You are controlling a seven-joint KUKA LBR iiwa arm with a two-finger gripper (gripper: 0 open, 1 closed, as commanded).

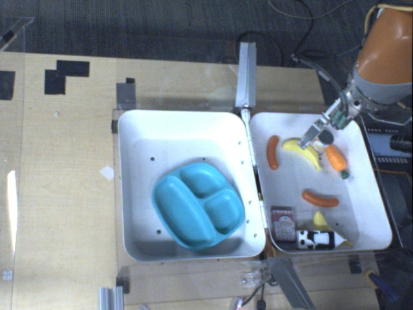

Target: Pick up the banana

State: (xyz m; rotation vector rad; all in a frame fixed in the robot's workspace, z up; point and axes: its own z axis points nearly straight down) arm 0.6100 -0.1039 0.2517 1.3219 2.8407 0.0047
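You see the desk carrying two white bins side by side. The left bin holds a blue divided plate, tilted, in its near half. The right bin holds the smaller items. The arm reaches in from the right, and its gripper sits low over the banana in the bin's far half; you cannot tell whether it is open, closed or gripping. Just left of the banana stands a sausage; a carrot lies just right. A second sausage lies nearer. A small box and a black-and-white bottle rest along the near wall.
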